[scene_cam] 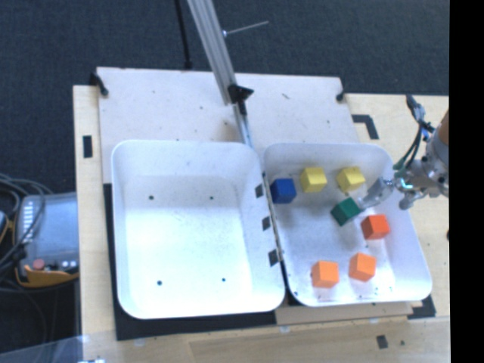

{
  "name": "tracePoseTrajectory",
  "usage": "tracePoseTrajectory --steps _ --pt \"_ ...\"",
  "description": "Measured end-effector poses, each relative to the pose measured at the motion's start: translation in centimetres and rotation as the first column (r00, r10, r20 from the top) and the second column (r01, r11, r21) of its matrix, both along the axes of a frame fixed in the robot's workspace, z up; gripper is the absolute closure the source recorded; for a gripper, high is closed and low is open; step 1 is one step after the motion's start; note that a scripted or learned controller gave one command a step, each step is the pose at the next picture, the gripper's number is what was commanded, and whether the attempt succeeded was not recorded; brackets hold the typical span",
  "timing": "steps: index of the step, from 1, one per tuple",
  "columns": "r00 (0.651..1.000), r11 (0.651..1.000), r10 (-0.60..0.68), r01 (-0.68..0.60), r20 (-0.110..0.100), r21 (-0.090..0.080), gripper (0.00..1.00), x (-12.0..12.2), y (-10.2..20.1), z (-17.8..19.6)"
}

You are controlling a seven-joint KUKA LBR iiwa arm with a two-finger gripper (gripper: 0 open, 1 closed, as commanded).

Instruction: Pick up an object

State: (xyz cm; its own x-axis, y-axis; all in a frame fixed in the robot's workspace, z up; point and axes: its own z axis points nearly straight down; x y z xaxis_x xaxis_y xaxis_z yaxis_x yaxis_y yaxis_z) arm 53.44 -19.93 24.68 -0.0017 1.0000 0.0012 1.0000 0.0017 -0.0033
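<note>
The right bin (404,278) holds several small cubes. A blue cube (283,190) lies at its left. Two yellow cubes (313,178) (350,178) sit near the back wall. A green cube (346,211) rests in the middle, and a red-orange cube (375,226) is just right of it. Two orange cubes (325,273) (362,266) lie toward the front. My gripper (391,196) hangs over the bin's right side, above and between the green and red-orange cubes. It is open, with nothing between its fingers.
The left bin (121,225) stands beside the right one, sharing a raised divider (271,225). A slanted metal pole (215,44) rises behind the bins. A grey device with cables (45,237) sits off the bench's left edge.
</note>
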Motion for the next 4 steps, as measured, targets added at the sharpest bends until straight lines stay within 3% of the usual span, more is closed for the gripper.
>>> tracePoseTrajectory --steps 1,3,4 --pt "1.000 1.000 0.000 0.000 0.005 -0.001 0.00 0.1 0.0 0.2" --pt "1.000 1.000 -0.005 0.005 -0.002 -0.001 0.00 -0.7 0.6 -10.7" --pt "1.000 1.000 -0.001 0.001 0.023 -0.003 0.00 0.1 0.6 -11.8"
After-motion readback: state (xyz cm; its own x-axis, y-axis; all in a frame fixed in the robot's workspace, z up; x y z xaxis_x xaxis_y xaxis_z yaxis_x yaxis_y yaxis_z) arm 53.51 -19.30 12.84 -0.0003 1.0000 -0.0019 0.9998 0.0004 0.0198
